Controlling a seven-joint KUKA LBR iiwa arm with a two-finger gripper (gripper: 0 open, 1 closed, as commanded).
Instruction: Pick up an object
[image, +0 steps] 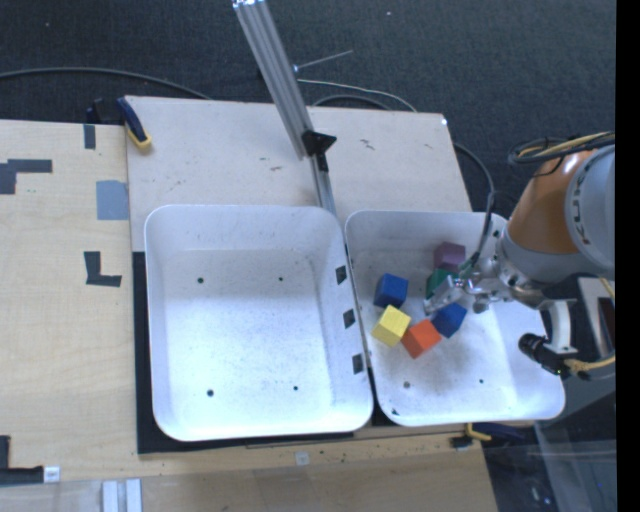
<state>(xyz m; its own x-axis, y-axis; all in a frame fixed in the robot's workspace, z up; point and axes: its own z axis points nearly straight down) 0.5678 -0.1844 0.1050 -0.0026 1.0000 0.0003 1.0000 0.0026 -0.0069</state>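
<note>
- From the camera above the counter (240, 150), my arm (560, 215), grey with its orange band, comes in from the right and bends down into the right bin (500, 385).
- My jaws (455, 293) sit low over the cluster of blocks in that bin, near its middle.
- How wide my jaws stand I cannot tell: the metal parts blur together with the blocks beneath them, and I cannot make out anything clearly held between them.
- A blue block (450, 319) lies just below my jaws and looks to be touching them or nearly so.
- A green block (439, 281) is tucked right against my jaws on the upper left side, partly hidden by them.
- A purple block (449, 254) lies just above my jaws, toward the far wall of the bin.
- A second blue block (391, 290) rests to the left of my jaws, apart from them.
- A yellow block (392, 325) lies to the lower left, and an orange block (421, 338) sits beside it, just below and left of my jaws, touching the nearer blue block.
- The left bin (250, 320) lies well off to the left of my jaws, side by side with the right one.
- A metal pole (285, 85) slants across the counter beyond both bins, up and to the left of me.
</note>
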